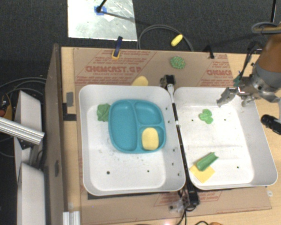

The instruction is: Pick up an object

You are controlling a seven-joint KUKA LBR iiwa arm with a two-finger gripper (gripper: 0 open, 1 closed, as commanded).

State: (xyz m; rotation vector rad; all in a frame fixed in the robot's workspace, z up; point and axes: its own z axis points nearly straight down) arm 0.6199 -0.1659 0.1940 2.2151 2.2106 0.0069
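Cardboard-topped bench (131, 67) on dark carpet. We list: left bin (91, 172) with a blue divided tray (126, 125) holding a yellow piece (150, 138), green leafy piece (103, 112) beside the tray; right bin (253, 149) with small green piece (206, 116), green cylinder (206, 161) on a yellow slab (203, 174). Gripper (235, 96) over the right bin's far edge, fingers spread, holding nothing.

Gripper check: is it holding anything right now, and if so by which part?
Nothing is held. The gripper hangs open over the right bin, apart from the small green piece lying below it.
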